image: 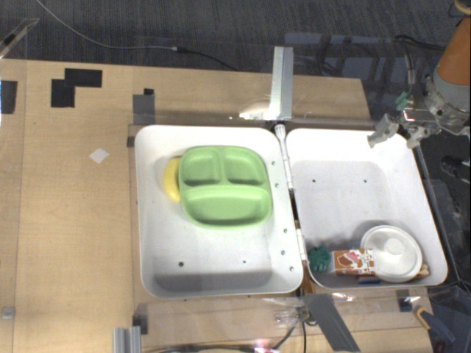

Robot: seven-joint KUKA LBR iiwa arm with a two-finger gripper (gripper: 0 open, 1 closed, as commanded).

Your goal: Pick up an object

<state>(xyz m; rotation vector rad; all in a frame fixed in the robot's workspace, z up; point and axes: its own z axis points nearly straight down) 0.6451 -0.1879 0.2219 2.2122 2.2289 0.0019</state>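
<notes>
objects: none lifted; all lie in the bins
green tray (224, 185): flat in left bin (158, 263), covers part of a yellow thing (171, 180) at its left edge
white bowl (391, 251): right bin (353, 175), near corner, touching a small brown carton (355, 262); a dark green bit (319, 258) sits just beside the carton
gripper (395, 128): at the far right corner of the right bin, above the rim, well apart from every object, nothing between its fingers; open or closed, cannot tell
arm (452, 79): comes in from the right edge
worktop (66, 212): carries both bins
progress: not started; approach, grasp and lift all left
</notes>
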